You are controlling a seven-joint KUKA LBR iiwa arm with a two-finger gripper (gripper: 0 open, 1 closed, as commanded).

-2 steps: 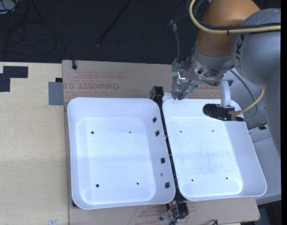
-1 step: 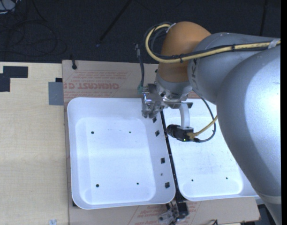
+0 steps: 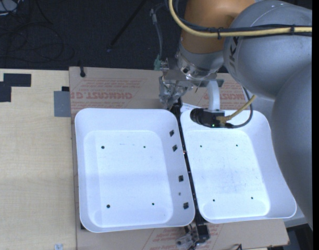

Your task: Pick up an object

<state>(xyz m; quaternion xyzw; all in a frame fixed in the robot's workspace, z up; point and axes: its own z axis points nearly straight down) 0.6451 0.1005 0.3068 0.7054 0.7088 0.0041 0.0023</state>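
My gripper (image 3: 172,97) hangs from the grey arm with the orange band, over the far rim where the two white bins meet. It is small and dark against the cardboard behind it. The left bin (image 3: 84,139) shows a bare white floor with a few small dark holes. The right bin (image 3: 277,191) looks the same, with its far left corner lying under the wrist.
The bins stand side by side on brown cardboard (image 3: 112,87) on a pale wooden bench (image 3: 29,160). A dark divider with small clips (image 3: 181,178) runs between them. The bulky grey arm (image 3: 284,61) overhangs the right bin's far right side.
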